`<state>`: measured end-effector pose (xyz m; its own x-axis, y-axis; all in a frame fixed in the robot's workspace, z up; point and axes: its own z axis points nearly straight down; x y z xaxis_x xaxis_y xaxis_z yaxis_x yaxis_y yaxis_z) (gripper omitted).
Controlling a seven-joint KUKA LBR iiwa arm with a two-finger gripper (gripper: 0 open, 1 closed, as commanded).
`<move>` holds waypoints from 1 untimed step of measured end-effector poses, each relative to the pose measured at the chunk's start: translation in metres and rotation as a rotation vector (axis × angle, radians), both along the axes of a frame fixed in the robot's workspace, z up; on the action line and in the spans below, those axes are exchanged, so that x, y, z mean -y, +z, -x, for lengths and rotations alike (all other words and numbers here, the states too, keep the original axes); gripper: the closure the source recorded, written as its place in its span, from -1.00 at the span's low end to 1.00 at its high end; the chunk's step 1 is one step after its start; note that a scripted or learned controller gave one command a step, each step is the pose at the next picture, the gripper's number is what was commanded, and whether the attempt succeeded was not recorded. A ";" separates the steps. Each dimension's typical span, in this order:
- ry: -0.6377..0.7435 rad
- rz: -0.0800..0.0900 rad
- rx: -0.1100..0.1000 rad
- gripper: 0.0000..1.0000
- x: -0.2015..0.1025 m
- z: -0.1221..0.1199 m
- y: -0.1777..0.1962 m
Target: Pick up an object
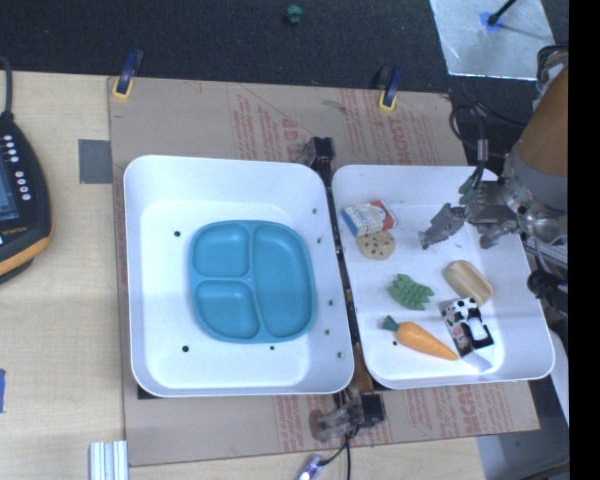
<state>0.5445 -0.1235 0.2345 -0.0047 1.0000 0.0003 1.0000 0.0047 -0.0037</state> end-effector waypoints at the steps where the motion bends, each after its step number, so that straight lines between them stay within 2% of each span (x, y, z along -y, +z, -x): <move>1: 0.001 0.001 -0.002 -1.00 -0.006 -0.010 -0.069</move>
<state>0.5549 -0.1171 0.1655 -0.0052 1.0000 -0.0010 1.0000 0.0052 -0.0057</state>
